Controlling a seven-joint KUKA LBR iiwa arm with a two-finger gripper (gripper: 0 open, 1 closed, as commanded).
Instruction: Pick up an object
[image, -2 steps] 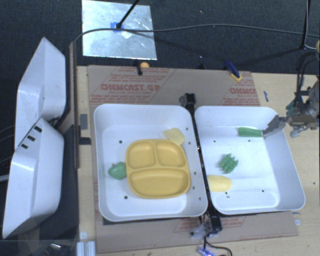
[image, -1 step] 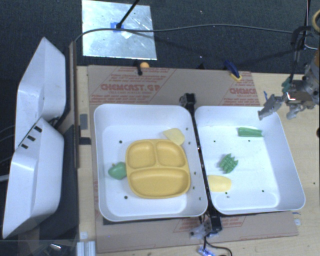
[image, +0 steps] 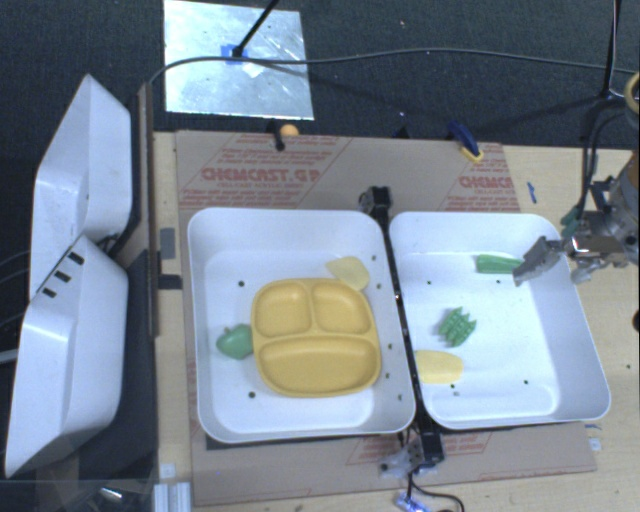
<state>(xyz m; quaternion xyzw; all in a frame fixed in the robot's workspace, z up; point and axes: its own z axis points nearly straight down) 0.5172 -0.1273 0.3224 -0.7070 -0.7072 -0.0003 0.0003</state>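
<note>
In the right bin (image: 560, 400) lie a long green piece (image: 494, 263) near the far side, a spiky green piece (image: 456, 326) in the middle and a pale yellow piece (image: 438, 366) at the near left. My gripper (image: 548, 273) hovers over the right bin's far right corner, just right of the long green piece. Its fingers stand open with nothing between them; one grey finger (image: 530, 263) slants toward that piece.
The left bin (image: 215, 300) holds a yellow divided plate (image: 316, 336), a green rounded piece (image: 235, 342) at the plate's left and a pale yellow piece (image: 349, 270) at its far right. A black clamp (image: 378, 200) sits between the bins. White housings (image: 70, 280) stand at the left.
</note>
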